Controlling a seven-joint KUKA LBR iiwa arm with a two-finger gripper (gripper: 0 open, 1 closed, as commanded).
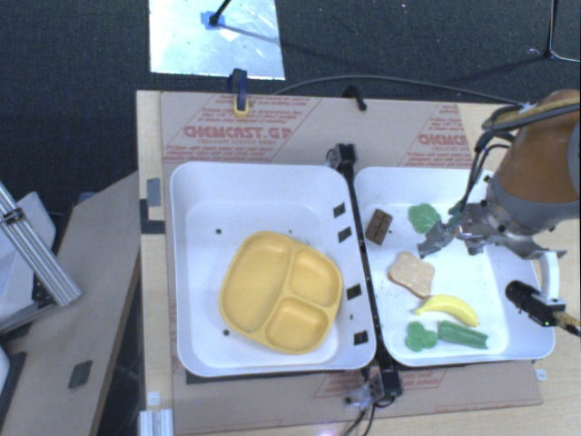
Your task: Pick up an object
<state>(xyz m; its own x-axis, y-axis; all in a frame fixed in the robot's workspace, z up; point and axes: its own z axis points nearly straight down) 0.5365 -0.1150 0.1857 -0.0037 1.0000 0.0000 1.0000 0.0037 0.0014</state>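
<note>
The right bin [517,334] holds several toy foods. A brown chocolate piece [378,226] lies at its left wall, and a green leafy piece [422,215] sits near the back. In the middle is a slice of bread [411,273]. Toward the front lie a yellow banana [447,309], a green broccoli [419,336] and a green pod [463,335]. My gripper [438,238] hangs low over the bin, just right of the leafy piece and above the bread. I see nothing held in it.
The left bin [195,243] holds a yellow divided plate [281,291]. The grey arm with its orange band [540,166] covers the right bin's back right part. A black clamp [343,156] sits where the bins meet.
</note>
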